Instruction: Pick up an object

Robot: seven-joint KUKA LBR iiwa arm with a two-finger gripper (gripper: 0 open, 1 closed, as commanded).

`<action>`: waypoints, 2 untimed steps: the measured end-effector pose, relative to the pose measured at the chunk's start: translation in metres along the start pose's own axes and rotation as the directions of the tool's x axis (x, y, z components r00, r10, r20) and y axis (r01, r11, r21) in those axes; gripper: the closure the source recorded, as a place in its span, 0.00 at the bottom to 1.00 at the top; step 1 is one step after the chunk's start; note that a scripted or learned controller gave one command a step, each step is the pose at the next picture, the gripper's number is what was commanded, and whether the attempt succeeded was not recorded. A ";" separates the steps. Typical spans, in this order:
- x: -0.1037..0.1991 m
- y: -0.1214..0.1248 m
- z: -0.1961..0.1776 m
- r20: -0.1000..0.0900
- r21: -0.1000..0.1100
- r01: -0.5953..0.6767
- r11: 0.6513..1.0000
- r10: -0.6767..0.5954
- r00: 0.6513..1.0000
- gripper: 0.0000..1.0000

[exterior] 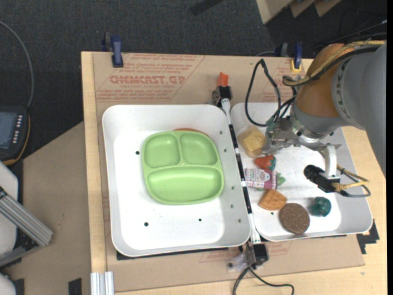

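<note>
Left bin [123,226]: green divided plate [182,166] at centre, well apart from arm. Right bin [353,223]: yellow block [253,141] near left wall; red piece [264,162], pink packet [260,177], orange wedge [272,199] crowded just below; brown disc [295,217], teal ball [319,206] at front edge. Gripper [274,137] beside yellow block, nothing seen held; finger opening cannot tell. Risk: crowded pieces, one nudged aside or two caught; wall may block descent.

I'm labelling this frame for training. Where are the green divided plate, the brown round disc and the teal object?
green divided plate [182,168]: camera view, its large lower compartment.
brown round disc [295,218]: camera view, centre of its top face.
teal object [320,206]: camera view, its middle.
</note>
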State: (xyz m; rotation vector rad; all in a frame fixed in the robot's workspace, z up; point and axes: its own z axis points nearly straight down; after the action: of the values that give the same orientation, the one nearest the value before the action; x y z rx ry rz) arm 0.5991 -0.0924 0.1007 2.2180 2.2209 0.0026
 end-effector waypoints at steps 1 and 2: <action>0.000 0.000 0.001 0.000 0.001 0.000 1.000 0.000 1.000 0.00; -0.015 -0.036 0.017 -0.002 0.008 -0.004 1.000 0.004 1.000 0.00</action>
State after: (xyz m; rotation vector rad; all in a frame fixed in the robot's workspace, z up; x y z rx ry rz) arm 0.5637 -0.1070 0.0835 2.2273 2.2210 -0.0045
